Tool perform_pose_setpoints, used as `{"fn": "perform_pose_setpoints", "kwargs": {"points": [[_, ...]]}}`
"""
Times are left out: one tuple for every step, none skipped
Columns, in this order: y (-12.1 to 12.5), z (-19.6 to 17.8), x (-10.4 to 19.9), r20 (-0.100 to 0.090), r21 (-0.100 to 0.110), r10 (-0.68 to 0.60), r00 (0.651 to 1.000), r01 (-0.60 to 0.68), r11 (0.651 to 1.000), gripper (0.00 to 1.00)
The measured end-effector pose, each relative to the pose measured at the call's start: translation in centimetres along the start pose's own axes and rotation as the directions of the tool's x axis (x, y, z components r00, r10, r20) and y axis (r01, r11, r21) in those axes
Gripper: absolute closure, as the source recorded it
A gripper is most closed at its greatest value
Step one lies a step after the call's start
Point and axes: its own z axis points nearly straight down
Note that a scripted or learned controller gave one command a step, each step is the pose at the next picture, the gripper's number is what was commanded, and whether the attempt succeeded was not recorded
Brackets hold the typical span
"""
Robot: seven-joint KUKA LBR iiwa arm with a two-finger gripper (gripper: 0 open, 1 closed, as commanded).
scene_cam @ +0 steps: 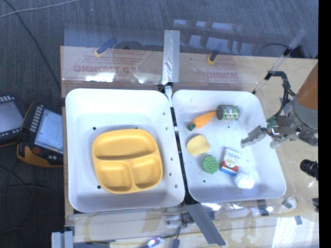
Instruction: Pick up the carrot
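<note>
The small orange plastic carrot with a green leafy end (201, 120) lies in the right-hand shallow white bin (269, 182), in its far-left part, slanting with the green end toward the divider between the bins. Just beside its orange tip, toward the bin's far edge, lies a small green-labelled tin can (228, 112) on its side. Nearer the front sit a pale yellow rounded toy (197, 144), a green bumpy ball (209, 164), a small red-white-and-blue carton (230, 160) and a white bottle-like piece (245, 181), all well apart from the carrot.

The tool (253, 137) hangs over the right side of this bin, well apart from the carrot, on the grey arm with its orange band (312, 89) at the tabletop's right edge. Whether the tool is parted or closed cannot be told; nothing shows in it.

The left-hand shallow white bin (77, 112) holds a yellow three-compartment plastic tray (128, 159) near its middle. Both bins rest on a light brown tabletop (72, 61) with clear sheeting and printed lettering along its far edge, and strips of grey tape (170, 56) between the bins. Beyond the tabletop is dark grey carpet (51, 14) crossed by thin cables. On the floor to the left lies an orange-and-grey handheld pendant with a screen (44, 133).
</note>
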Motion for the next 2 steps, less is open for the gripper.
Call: {"fn": "perform_pose_setpoints", "kwargs": {"points": [[4.7, -2.8, 8.7, 0.002, -0.001, -0.069, 0.998, 0.069, 0.998, 0.0], [11.0, 7.6, 8.3, 0.005, 0.003, -0.003, 1.0, 0.003, 1.0, 0.0]]}}
